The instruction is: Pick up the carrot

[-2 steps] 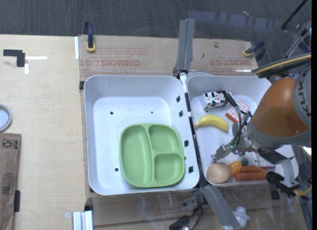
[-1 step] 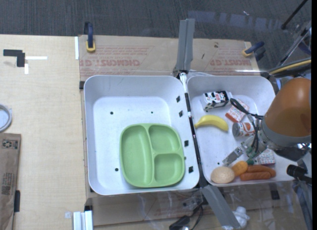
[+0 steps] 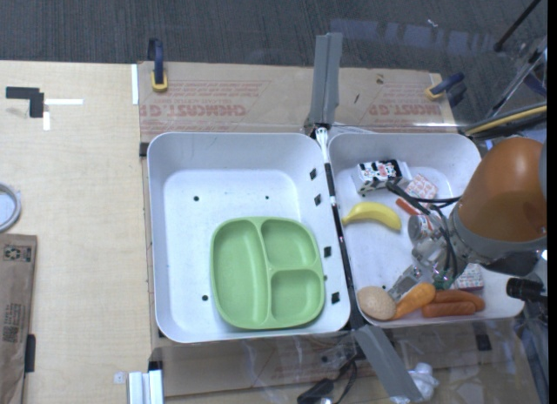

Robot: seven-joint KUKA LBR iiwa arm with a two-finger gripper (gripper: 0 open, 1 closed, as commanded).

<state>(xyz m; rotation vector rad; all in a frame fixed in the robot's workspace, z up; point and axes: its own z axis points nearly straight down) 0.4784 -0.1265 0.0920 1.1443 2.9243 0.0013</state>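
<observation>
The orange carrot [image 3: 414,299] lies at a slant near the front wall of the right bin [image 3: 383,150], between a round tan bread roll [image 3: 376,302] and two reddish sausages [image 3: 453,304]. My gripper [image 3: 407,283] reaches in from the right and hangs low, right over the carrot's upper side, with its metal tip touching or almost touching it. The grey arm with its orange band [image 3: 509,189] hides the bin's right part.
A yellow banana [image 3: 372,214] lies mid-bin, with a cow-print carton [image 3: 380,171] and a pink packet [image 3: 423,187] behind it. The left bin [image 3: 174,219] holds a green divided plate [image 3: 267,272]. A small packet [image 3: 470,279] sits under the arm.
</observation>
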